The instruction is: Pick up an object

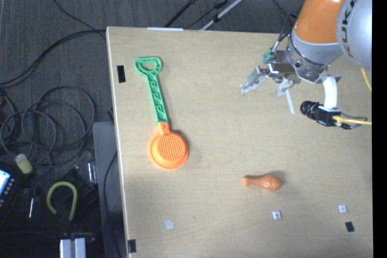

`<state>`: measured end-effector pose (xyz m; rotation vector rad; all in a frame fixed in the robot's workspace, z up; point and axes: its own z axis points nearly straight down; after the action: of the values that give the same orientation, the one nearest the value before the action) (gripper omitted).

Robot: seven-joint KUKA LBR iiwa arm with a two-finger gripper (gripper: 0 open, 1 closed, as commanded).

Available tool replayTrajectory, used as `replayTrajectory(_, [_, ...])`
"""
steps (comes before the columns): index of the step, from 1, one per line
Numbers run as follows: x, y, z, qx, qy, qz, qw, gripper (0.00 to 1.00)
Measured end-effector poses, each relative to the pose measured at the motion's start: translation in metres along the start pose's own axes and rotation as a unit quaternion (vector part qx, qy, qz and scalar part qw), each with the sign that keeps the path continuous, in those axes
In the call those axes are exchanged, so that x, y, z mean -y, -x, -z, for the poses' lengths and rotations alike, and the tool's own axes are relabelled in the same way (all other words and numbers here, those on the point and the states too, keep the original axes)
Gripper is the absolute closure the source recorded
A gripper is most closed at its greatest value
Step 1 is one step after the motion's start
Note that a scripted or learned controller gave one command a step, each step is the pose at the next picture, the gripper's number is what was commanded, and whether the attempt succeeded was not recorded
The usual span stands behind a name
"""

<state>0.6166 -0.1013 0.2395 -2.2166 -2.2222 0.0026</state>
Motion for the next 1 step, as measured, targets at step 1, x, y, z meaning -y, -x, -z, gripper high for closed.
replayTrajectory(1, [-0.0416,0.1116,-0.0837,0.001,0.0,-0.058,0.9983,0.0])
